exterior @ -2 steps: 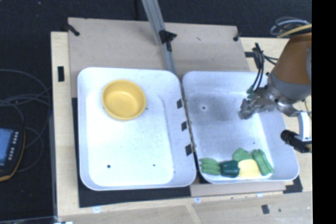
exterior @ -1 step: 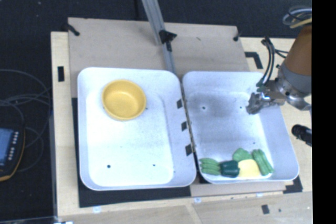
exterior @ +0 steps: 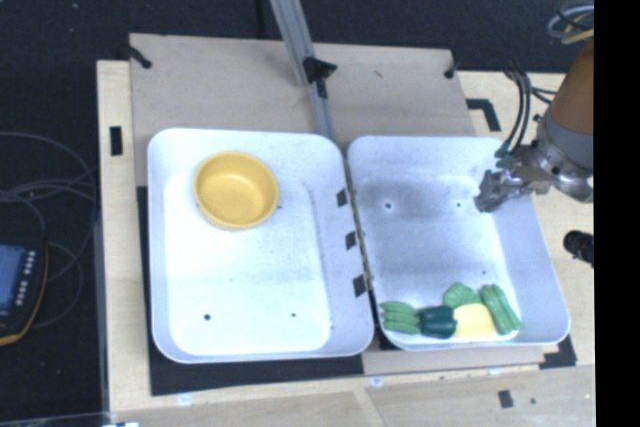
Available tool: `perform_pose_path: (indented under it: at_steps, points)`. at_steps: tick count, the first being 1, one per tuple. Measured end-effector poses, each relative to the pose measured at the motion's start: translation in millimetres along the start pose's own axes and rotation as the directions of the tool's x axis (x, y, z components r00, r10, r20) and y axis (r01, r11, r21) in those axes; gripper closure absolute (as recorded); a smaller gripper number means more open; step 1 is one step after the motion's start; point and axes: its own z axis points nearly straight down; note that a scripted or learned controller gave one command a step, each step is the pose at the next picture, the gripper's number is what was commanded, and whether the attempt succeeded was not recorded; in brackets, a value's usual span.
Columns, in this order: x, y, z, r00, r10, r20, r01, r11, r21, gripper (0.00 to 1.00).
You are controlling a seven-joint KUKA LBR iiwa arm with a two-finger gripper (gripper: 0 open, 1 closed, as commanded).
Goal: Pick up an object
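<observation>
— Two bins: what lies where?
— Yellow bowl (exterior: pixel 236 190) in left bin (exterior: pixel 250 315); green and yellow objects (exterior: pixel 455 314) at right bin's (exterior: pixel 430 215) near edge. Gripper (exterior: pixel 490 193) above, grasp indiscernible.

No text, label, brand, number or sign can be read anywhere on the bench.

Yellow bowl (exterior: pixel 236 190), white bins (exterior: pixel 170 315) (speckled grey)

glossy plastic bowl (exterior: pixel 236 190), matt white bins (exterior: pixel 250 315)
</observation>
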Motion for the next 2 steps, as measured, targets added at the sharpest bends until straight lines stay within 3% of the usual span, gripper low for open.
perform_pose_path:
  at_steps: [2]
  points:
    - [96.2, -23.0, 7.6, 1.000, -0.003, -0.001, 0.003, 1.000, 0.002, 1.00]
